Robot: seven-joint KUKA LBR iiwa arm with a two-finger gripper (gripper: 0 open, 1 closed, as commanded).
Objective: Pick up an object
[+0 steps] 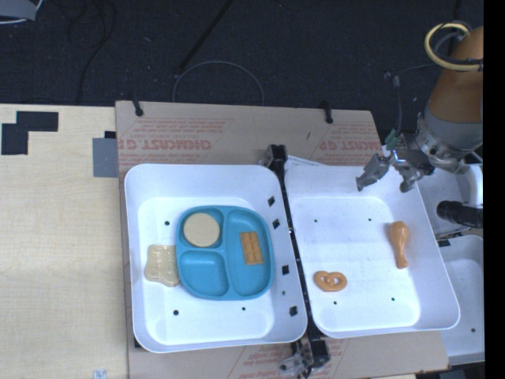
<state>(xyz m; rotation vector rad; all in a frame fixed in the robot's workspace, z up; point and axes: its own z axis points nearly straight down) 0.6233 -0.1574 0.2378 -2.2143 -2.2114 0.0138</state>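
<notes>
**Bench fixtures and surroundings**

Two shallow white bins side by side: left bin (142, 212), right bin (442, 290). A black divider strip (286, 235) runs between them. Both rest on a brown cardboard sheet (237, 133) printed with red lettering, seen reversed. To the left lies a pale wooden bench surface (55, 251) bearing black angular markings (28, 129) and a grey square patch (103, 156). Behind the bench, a dark carpeted floor (276, 30) carries loose black cables (213, 22), one forming a loop.

Tray (207, 284) in left bin (150, 188); pretzel (330, 281) in right bin (426, 306).
</notes>
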